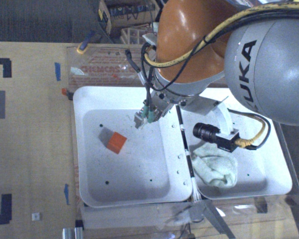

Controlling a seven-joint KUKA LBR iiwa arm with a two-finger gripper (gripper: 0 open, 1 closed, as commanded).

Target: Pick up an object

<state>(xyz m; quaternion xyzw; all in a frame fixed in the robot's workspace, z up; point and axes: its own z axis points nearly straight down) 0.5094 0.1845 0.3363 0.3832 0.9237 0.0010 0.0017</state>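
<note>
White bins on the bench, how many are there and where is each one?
2. The left bin holds an orange block; the gripper hangs above its upper right part. The right bin holds a pale cloth. The arm covers part of the right bin.

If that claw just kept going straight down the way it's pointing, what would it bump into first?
Most likely the bare floor of the left bin. The gripper points down there, with the orange block off to its side, though depth is hard to judge.
</note>
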